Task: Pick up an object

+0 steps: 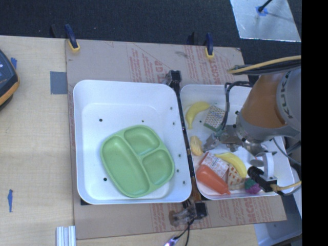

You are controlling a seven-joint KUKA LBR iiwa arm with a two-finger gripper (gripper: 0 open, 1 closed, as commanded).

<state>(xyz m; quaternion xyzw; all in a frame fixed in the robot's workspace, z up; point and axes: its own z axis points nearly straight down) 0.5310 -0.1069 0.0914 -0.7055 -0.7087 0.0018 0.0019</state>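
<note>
Reaching into the right bin (188, 94) from the right, the gripper (221, 140) hangs amid the clutter, its state impossible to tell, with a banana (233, 161) lying just below-right, long axis slanting down-right.

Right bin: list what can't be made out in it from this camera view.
- Gripper: the arm's wrist covers it from above, so finger state cannot be read.
- Right bin: its far right part lies under the arm.
- Patterned packet: too small and blurred to identify.
- Purple item: partly behind a black part, too small to name.
- Banana: one end tucked under the wrist.
</note>
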